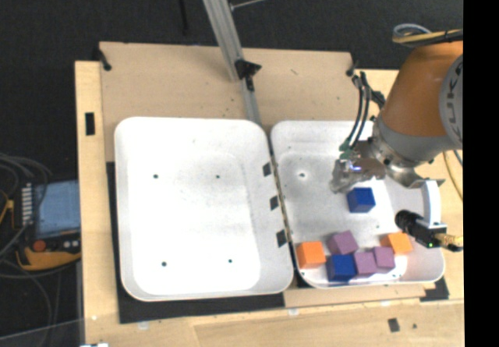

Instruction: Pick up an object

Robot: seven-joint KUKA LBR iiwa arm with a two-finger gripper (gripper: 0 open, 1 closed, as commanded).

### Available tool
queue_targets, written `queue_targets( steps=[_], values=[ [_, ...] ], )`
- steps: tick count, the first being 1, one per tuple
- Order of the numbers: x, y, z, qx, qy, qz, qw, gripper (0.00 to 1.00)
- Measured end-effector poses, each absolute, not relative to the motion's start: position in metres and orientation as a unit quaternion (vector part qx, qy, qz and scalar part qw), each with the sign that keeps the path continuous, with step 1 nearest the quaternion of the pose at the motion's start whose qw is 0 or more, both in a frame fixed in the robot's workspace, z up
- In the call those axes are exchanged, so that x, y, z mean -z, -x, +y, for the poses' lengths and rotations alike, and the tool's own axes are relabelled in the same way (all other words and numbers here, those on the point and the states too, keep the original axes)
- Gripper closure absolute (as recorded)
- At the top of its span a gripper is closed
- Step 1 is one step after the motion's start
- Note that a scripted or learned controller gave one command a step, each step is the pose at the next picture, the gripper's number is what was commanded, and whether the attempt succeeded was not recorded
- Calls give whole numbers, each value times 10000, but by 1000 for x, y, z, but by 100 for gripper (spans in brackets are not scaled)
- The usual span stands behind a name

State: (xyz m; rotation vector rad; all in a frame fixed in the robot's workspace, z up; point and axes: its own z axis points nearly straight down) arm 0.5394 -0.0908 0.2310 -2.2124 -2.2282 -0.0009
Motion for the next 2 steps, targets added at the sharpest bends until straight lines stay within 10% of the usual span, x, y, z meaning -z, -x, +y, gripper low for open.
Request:
queue_targets(
  steps=[2],
  values=[
    [-251, -559, 19, 13, 7043, -7099, 0, 100]
  ],
)
